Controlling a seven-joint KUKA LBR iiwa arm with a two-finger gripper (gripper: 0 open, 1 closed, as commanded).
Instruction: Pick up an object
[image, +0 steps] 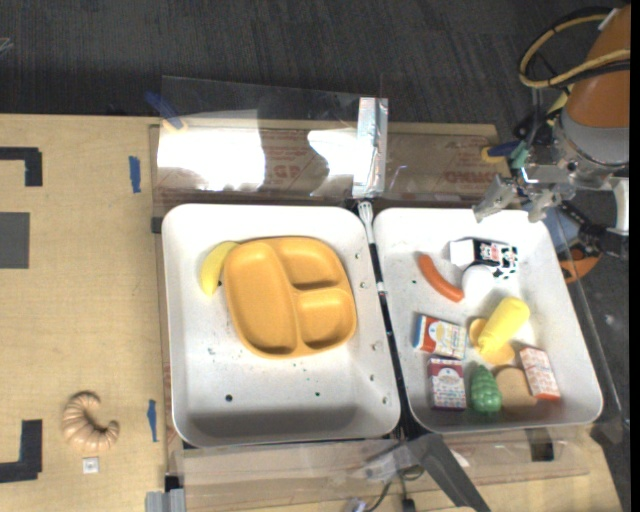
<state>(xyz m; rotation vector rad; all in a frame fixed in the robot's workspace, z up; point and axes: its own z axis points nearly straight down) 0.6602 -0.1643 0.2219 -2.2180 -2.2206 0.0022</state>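
While the gripper (520, 195) hangs at the far right corner of the right-hand shallow white bin (585, 340), level with its rim and not over any of the items, I cannot tell from this slanted view how it is set, since the metal parts blur into the cables behind them; nothing is visibly held.

Every candidate for the pick lies in that bin. Closest to the gripper is a small white carton with black cow patches (487, 254), and just left of it an orange sausage-shaped toy (440, 277) lying on a diagonal. Further toward the near edge, a yellow corn-like plastic piece (500, 328), a white-and-orange snack box (441, 336), a dark red box (447, 385), a green bumpy toy (485, 391), a tan round piece (514, 386) and a small pink-and-white carton (539, 372) are packed touching one another.

That crowding is the main risk, in my judgement: a descent into the cluster could land on two items at once, wedge one sideways, or push the pile against the bin wall instead of closing around a single thing. The sausage is low and rounded, so it may roll or slip out. The cow carton stands apart, yet it sits near the far wall, where a misaligned approach could clip the rim.

The left-hand white bin (190, 400) holds an orange divided plastic tray (290, 295) over a yellow banana (212, 265), and a beige croissant toy (88, 420) rests on the tan surface (70, 300).
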